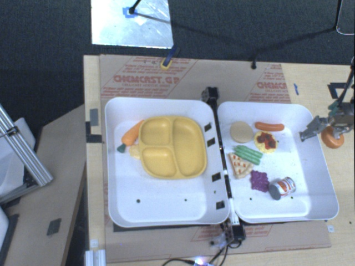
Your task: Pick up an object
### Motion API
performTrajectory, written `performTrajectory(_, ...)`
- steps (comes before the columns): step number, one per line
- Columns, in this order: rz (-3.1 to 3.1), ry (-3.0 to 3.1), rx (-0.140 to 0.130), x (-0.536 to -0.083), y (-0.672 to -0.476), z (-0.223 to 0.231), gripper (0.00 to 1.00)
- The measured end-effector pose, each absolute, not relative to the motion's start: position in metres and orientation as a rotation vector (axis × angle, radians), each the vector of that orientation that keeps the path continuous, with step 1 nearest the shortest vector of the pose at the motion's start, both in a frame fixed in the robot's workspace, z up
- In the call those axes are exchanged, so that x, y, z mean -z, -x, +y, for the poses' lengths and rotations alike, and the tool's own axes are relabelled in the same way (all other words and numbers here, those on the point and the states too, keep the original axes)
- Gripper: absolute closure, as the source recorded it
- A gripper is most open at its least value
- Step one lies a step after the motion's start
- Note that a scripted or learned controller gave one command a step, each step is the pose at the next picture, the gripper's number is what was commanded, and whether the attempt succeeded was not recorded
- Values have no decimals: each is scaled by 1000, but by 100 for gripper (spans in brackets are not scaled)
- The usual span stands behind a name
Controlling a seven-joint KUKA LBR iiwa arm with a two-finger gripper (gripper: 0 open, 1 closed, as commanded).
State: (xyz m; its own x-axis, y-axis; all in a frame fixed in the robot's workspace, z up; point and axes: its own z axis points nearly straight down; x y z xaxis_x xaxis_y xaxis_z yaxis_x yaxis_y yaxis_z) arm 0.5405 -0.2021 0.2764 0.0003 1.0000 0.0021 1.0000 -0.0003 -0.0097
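Observation:
The right bin (pixel 310 204) holds several toy foods: a tan round biscuit (pixel 241 131), a red sausage (pixel 269 127), a yellow piece with red topping (pixel 265 142), green beans (pixel 247 153), a triangular pizza slice (pixel 239 165), purple grapes (pixel 259 180) and a small can (pixel 282 188) lying on its side. My gripper (pixel 308 132) hangs over the bin's right rim, to the right of the sausage and apart from every object. Nothing shows in it.
In the left bin (pixel 119 204) lies a yellow divided plate (pixel 171 147), with an orange carrot (pixel 130 134) at its left edge. A black divider (pixel 219 148) runs between the bins. The arm's orange band (pixel 333 138) sits at the right edge.

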Motion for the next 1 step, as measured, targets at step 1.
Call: performTrajectory(1,-2226,2219,1,-283,-543,-201,0)
